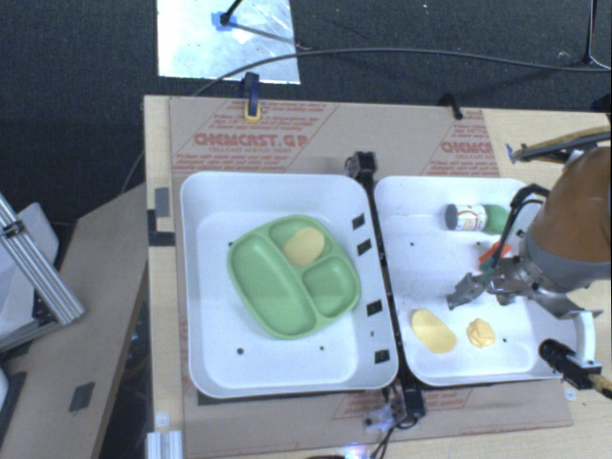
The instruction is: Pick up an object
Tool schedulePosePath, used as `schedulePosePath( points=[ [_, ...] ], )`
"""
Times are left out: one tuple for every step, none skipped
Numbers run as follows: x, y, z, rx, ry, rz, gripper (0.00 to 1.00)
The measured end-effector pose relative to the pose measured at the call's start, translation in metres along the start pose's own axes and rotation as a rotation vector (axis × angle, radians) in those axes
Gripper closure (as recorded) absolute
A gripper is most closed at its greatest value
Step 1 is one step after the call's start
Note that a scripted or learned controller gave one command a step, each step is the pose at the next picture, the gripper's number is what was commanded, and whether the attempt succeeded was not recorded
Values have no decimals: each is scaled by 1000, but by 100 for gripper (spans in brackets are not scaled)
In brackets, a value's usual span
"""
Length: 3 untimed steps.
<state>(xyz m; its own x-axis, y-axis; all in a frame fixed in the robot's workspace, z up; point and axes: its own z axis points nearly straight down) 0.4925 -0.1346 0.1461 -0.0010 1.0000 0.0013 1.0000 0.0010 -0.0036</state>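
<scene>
My gripper (466,292) hangs low over the right bin (413,220), near its middle, pointing left. Just below it lie a flat yellow piece (433,332) and a smaller yellow lump (481,333), both apart from the gripper. A small white and green bottle (475,218) lies on its side at the bin's far side. An orange item (490,251) peeks out beside the arm, partly hidden by it. Nothing shows between the gripper's tips.
The left bin (206,256) holds a green divided plate (287,280) with a pale yellow item (305,246) in its upper compartment. A black divider (373,256) runs between the bins. The arm's bulk (574,228) covers the right bin's right side.
</scene>
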Motion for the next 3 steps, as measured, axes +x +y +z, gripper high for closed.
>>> schedulePosePath(
  points=[
    [4,6,60,0,0,0,0],
    [3,8,46,-6,-2,1,100],
    [-6,8,-14,-10,-3,0,100]
  ],
)
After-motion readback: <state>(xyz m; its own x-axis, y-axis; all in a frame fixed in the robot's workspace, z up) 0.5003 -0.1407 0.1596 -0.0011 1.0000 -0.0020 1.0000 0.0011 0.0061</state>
